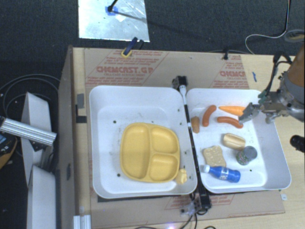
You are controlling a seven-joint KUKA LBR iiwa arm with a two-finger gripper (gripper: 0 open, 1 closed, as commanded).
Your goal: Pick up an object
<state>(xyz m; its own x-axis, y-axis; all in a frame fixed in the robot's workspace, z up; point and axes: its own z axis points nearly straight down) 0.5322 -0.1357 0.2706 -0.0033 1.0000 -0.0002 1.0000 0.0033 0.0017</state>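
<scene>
The right bin (279,168) holds several toy foods. An orange carrot (232,110) lies at its far side, with a red sausage (208,115) to the left and another sausage (229,122) just below the carrot. Nearer the front are a bread roll (234,140), a bread slice (214,155), a grey can (246,154) and a blue bottle (222,173). My gripper (258,116) hovers over the bin's far right part, just right of the carrot tip. Its fingers stand apart with nothing between them.
The left bin (105,128) holds a yellow divided tray (150,152), with a small yellow piece (181,176) at its front right corner. A small brown piece (195,124) lies beside the divider between the bins. Cables and metal parts lie left of the bench.
</scene>
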